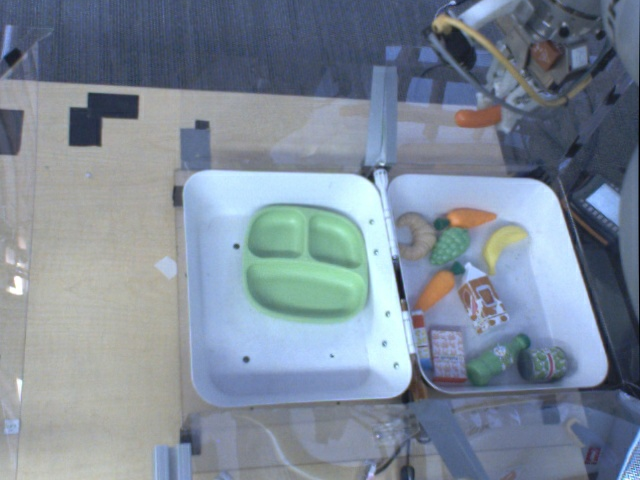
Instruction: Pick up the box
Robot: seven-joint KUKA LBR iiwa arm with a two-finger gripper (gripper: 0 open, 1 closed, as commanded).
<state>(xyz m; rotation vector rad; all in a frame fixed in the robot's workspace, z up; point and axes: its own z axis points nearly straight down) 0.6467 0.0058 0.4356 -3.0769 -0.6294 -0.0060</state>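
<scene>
A pale wooden tabletop (100, 268) carries two shallow white bins side by side, with dark grey carpet (200, 18) beyond its far edge and black tape patches (100, 116) on the wood at about ten o'clock. The left bin (215, 358) holds a green divided plate (305, 261). The right bin (570, 268) holds toy food: a beige pretzel-like piece (416, 232), an orange carrot (470, 217) at its twelve o'clock side, a green bumpy piece (450, 244), a yellow banana (504, 245), a second carrot (436, 289), and at five o'clock a green bottle (496, 360) beside a dark round item (546, 364). The box (446, 354), small and red-patterned, lies flat at the bin's seven o'clock corner, just beside a white and orange carton (482, 304) toward the centre. The arm enters at the frame's one o'clock corner, well apart from the bin's contents, and the claw (490, 108) hangs above the tabletop past the bin's far rim, gripping an orange oblong piece (478, 117) that juts out toward nine o'clock. Yellow cable (480, 53) loops around the wrist, and the arm itself is cut off by the frame edge. The claw's shape is hard to make out against the clutter.
</scene>
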